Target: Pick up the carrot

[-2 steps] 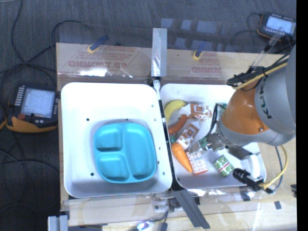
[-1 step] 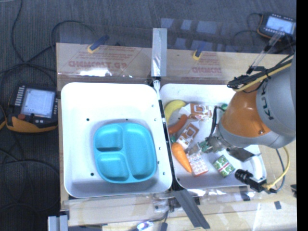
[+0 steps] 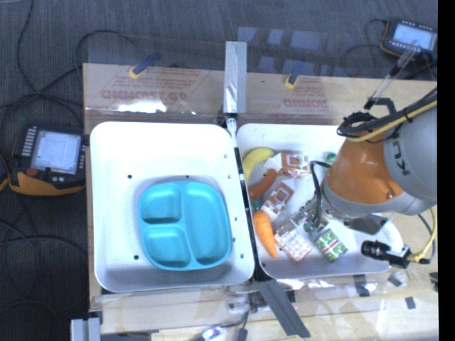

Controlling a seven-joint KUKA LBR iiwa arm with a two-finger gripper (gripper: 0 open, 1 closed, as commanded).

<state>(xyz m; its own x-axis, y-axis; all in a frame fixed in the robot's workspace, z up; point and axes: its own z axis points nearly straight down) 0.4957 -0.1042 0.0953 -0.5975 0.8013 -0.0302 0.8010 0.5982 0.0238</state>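
Red print runs across the cardboard sheet (image 3: 153, 91) behind the bins — mirrored, too blurred to read.

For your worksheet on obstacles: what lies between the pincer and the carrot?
In the camera view, small snack packets lie between the pincer and the carrot.

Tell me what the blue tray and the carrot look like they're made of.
The blue tray looks like moulded plastic: one even turquoise colour, rounded compartments, a soft sheen. The carrot is smooth, evenly orange and slightly glossy, so probably a plastic toy, though a real one can't be ruled out.
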